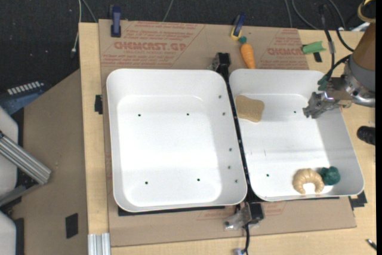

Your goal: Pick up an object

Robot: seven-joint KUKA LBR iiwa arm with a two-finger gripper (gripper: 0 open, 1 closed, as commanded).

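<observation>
- Progress: nothing lifted yet; the end effector (314,106) sits over the right bin's (286,146) far right side, and I cannot tell its state.
- Left to do: reach an object, grasp, raise.
- Count in right bin: one bread slice (249,108), one croissant (308,181), one green toy (329,175).
- Count on bench (155,42): one carrot (248,55); two bins.

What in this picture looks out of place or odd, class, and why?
The toy carrot lies on the cardboard behind the right bin, outside both bins. The other items, a tan slice, a croissant and a green piece, sit inside that bin. Nothing looks spilled or broken.
</observation>
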